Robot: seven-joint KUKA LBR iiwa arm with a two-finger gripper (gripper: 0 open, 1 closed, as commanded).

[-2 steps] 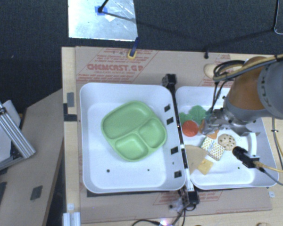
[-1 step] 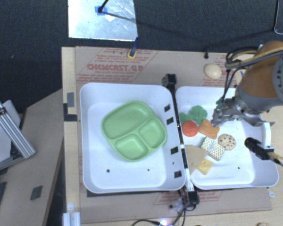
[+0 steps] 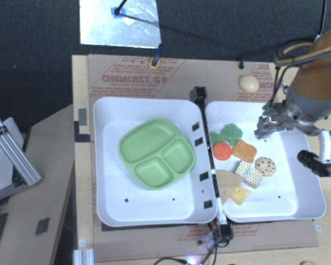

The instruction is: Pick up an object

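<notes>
From the camera view, you see the hand (image 3: pixel 263 127) hovering over the upper part of the right bin (image 3: pixel 303 200), reaching in from the right on the grey arm (image 3: pixel 314 87). It sits above bare white floor, apart from the toys, and nothing is visible between its tips; how wide it stands open cannot be told from this angle.

Your candidates lie in a loose cluster along the left side of that bin, near the divider. A green leafy toy (image 3: pixel 230 132) is at the top, a red tomato piece (image 3: pixel 222 150) touches it below, and an orange bread-like piece (image 3: pixel 244 150) sits just beside the tomato. Lower down come a chocolate-chip cookie (image 3: pixel 265 165), a patterned cracker block (image 3: pixel 249 174), a pale tan slice (image 3: pixel 227 179) and a small yellow cheese cube (image 3: pixel 240 195). The left bin (image 3: pixel 107 148) carries a green divided plate (image 3: pixel 156 153), and an egg-like ball (image 3: pixel 249 83) rests on the tabletop behind the bins.

To do this well, judge the nearest item first: the orange piece or the green toy. Since the pieces touch, centre over one body and close across its narrow side, so a neighbour does not get nudged or pinched along with it. The cookie, standing a little freer, looks an easier grab.
</notes>
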